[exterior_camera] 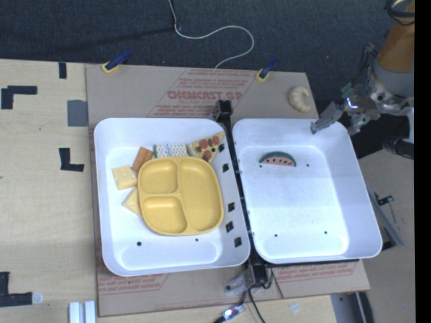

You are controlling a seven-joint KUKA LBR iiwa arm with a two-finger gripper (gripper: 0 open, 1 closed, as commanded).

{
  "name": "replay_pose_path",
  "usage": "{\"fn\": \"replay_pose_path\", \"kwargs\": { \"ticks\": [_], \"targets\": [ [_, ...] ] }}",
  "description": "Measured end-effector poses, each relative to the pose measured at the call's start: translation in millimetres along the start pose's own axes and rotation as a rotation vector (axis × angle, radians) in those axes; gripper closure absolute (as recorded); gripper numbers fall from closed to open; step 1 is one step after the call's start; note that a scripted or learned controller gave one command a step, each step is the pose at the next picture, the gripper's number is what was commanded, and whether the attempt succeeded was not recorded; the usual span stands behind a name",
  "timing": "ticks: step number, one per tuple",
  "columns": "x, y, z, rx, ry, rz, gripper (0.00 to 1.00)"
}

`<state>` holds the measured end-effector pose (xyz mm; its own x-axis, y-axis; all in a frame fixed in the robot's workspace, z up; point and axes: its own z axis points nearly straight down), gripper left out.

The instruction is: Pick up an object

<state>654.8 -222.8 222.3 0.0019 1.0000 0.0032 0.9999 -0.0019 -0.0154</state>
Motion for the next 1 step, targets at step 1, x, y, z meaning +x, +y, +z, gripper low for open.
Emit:
{"fn": "replay_pose_path", "kwargs": {
  "ticks": [1],
  "targets": [
    [0.4,2.7,-9.5,-0.014,-0.003,-0.003,0.00]
  ]
}}
